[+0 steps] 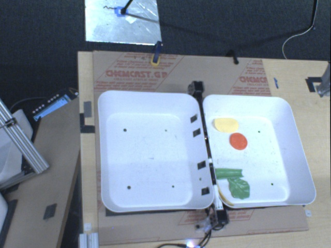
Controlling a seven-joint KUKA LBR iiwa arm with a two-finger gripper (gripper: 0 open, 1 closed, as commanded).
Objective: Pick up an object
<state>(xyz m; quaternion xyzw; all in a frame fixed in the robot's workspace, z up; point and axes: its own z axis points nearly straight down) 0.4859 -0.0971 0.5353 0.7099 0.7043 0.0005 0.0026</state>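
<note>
In the right bin (299, 138), a pale item (223, 192) lies largely hidden beneath the green piece (237, 184) at the near-left corner, and its shape cannot be made out. A grey part (324, 80) at the bench's right side is cut off by the frame edge, and the claw's state cannot be told. The yellow piece (226, 124) and orange disc (238, 141) lie close together toward the wall shared with the left bin (150, 154).
</note>
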